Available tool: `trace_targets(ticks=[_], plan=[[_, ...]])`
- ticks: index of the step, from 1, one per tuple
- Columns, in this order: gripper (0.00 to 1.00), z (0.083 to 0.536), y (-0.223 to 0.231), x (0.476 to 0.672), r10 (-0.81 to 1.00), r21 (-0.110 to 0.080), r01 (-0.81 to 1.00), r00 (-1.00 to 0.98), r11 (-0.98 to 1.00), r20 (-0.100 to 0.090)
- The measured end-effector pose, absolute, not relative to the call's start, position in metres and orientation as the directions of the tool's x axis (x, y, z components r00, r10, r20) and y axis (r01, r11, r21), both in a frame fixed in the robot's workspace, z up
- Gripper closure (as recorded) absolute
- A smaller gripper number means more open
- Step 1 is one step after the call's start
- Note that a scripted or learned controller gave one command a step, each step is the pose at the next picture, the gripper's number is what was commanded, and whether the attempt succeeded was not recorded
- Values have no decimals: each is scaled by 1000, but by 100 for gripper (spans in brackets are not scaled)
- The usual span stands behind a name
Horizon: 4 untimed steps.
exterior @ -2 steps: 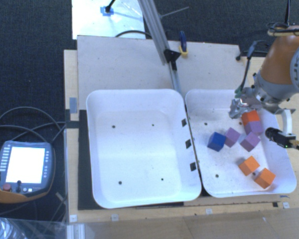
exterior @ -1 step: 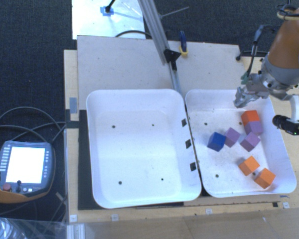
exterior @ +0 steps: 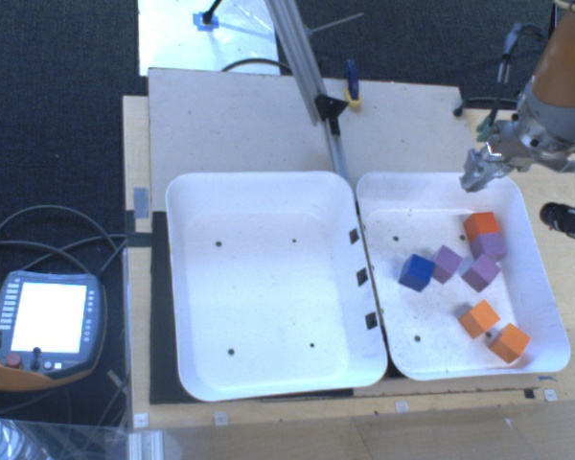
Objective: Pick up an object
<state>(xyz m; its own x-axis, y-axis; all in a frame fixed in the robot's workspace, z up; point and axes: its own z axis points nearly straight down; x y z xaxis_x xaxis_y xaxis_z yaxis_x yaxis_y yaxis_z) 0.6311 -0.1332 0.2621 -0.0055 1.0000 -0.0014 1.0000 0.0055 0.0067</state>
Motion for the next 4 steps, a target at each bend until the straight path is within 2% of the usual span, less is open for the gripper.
trace_targets(ticks=[1,2,4], plan=[[100,248,-82,614,1000,0,1000,-9,9,2],[100,240,-41,594,1000,0,1000,-8,8,2],[100,236,70,548,1000,-1,1000,-11,11,3]])
